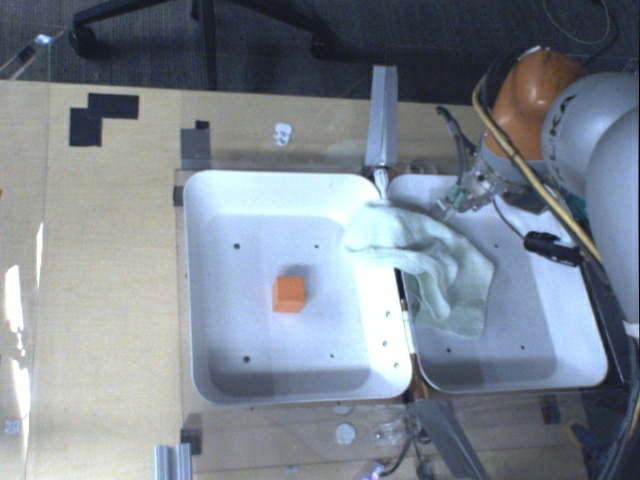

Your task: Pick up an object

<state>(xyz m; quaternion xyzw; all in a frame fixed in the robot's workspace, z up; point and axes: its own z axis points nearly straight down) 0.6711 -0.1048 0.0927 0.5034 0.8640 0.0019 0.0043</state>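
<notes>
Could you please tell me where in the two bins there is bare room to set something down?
The left bin has bare floor all around the orange block. The right bin is free along its near right floor; its far left is crowded by the pale cloth draped over the divide, with the gripper.

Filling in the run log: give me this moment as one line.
arm: over right bin | tool: at cloth's far corner | cloth: draped across both bins' shared rim | orange block: left bin, untouched

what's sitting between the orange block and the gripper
In the camera view, a pale green cloth lies between the orange block and the gripper, draped over the rims where the left bin and right bin meet.
</notes>
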